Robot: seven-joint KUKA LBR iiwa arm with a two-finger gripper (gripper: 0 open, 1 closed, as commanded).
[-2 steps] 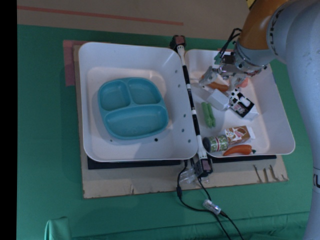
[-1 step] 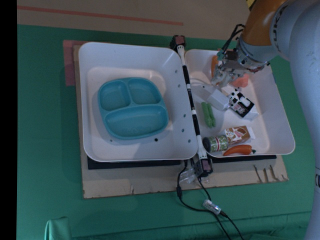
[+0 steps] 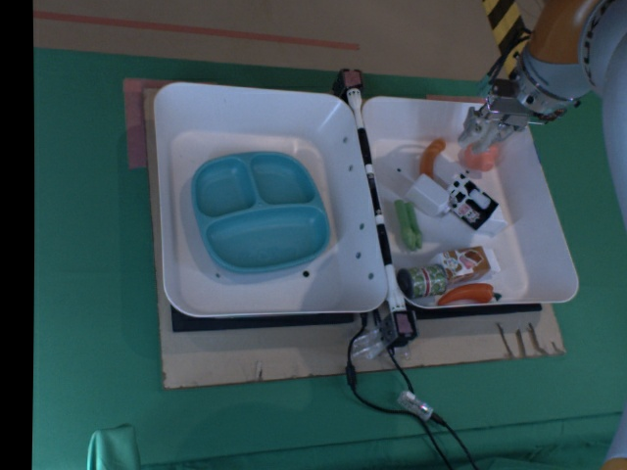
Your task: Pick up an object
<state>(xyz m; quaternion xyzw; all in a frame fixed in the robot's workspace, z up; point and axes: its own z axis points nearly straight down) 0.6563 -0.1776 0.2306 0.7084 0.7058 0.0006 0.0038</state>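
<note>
Over the right bin's [image 3: 549, 262] far corner the pincer [image 3: 487, 137] hangs spread around an orange object [image 3: 481, 157], so it should, I judge, press together squarely on it before lifting straight, clear of the curved orange piece [image 3: 432, 155].

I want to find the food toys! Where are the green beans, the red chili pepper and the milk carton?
green beans [image 3: 409, 224]: camera view, middle of the pods.
red chili pepper [image 3: 465, 294]: camera view, middle of its red body.
milk carton [image 3: 474, 205]: camera view, its black-and-white printed side.
</note>
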